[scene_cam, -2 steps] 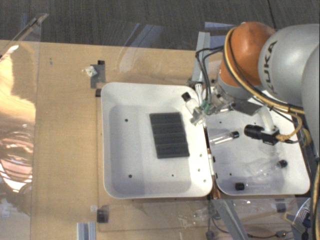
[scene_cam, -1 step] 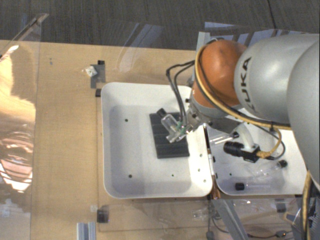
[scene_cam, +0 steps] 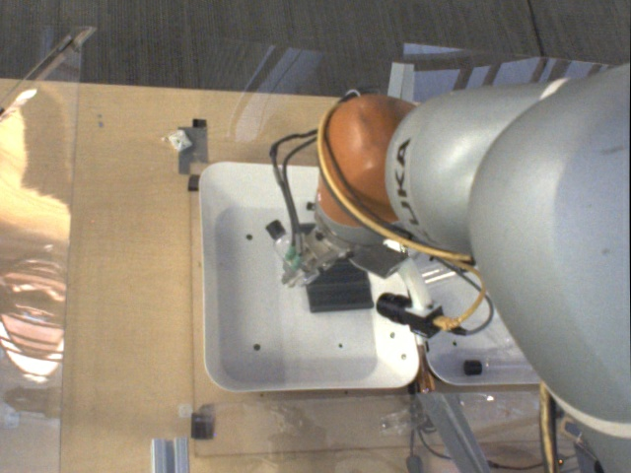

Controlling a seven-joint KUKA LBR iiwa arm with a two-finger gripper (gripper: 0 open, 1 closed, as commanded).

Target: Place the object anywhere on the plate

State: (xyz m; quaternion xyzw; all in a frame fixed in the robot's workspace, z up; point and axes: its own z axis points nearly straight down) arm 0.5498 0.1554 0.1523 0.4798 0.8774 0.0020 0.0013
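Gripper (scene_cam: pixel 296 264) hangs low over the left bin (scene_cam: pixel 232 294); finger state cannot be told; placing on any plate seemingly remains undone.

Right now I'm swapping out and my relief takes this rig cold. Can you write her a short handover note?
Pincer: low over the left bin, near its middle; whether it is open or shut can't be told, and what it holds, if anything, can't be seen.
Things: a dark flat block lies in that bin beside the pincer. I can't make out a plate.
Done: nothing confirmed.
Left: get the object onto the plate.
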